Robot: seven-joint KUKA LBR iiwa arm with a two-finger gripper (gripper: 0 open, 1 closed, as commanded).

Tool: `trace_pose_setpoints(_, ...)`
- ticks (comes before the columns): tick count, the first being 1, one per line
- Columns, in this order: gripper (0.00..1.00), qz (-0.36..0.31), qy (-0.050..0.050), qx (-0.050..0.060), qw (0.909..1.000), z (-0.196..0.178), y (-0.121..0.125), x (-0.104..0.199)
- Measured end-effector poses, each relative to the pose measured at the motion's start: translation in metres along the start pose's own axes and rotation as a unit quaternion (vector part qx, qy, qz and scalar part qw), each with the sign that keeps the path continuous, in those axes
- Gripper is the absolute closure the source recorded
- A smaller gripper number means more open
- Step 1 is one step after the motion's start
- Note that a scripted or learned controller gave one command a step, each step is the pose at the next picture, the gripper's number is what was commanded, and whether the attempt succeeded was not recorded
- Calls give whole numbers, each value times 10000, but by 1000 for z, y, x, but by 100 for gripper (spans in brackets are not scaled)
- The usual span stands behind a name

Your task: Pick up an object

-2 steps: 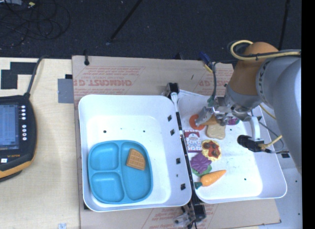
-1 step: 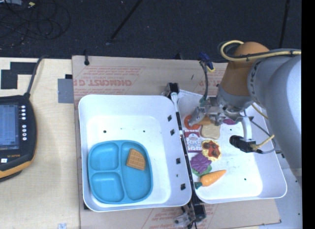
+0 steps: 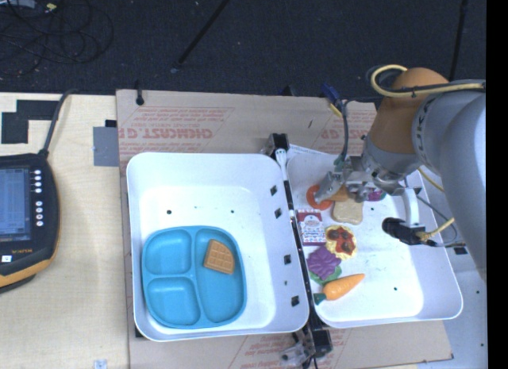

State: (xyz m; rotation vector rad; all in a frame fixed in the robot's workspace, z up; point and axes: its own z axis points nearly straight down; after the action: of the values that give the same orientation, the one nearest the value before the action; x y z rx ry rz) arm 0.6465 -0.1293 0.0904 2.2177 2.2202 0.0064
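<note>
My gripper [image 3: 347, 186] hangs low over the far left part of the right bin [image 3: 413, 300]. Right beneath it lie a red tomato slice [image 3: 317, 196] and a pale slice of bread [image 3: 348, 213]; I cannot tell whether it touches either. Nearer the front along the bin's left side lie a red-and-white packet [image 3: 310, 229], a yellow-and-red pizza piece [image 3: 342, 241], a purple bunch of grapes [image 3: 322, 263] and an orange carrot [image 3: 344, 286].
The left bin [image 3: 190, 177] holds a blue divided tray [image 3: 171, 280] with a brown waffle [image 3: 219, 256] in its right compartment. A control tablet [image 3: 20, 209] lies on the bench at far left. Cardboard [image 3: 206, 125] lies under both bins.
</note>
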Motion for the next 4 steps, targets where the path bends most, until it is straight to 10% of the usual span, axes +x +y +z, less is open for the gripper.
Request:
trace_pose_setpoints(1, 0, -6, -22, 1, 10000, 0, 0, 34)
trace_pose_setpoints(2, 0, 15, -11, -23, 10000, -2, -88, 33)
trace_pose_setpoints(4, 0, -12, -4, 7, 10000, 1, 1, 44)
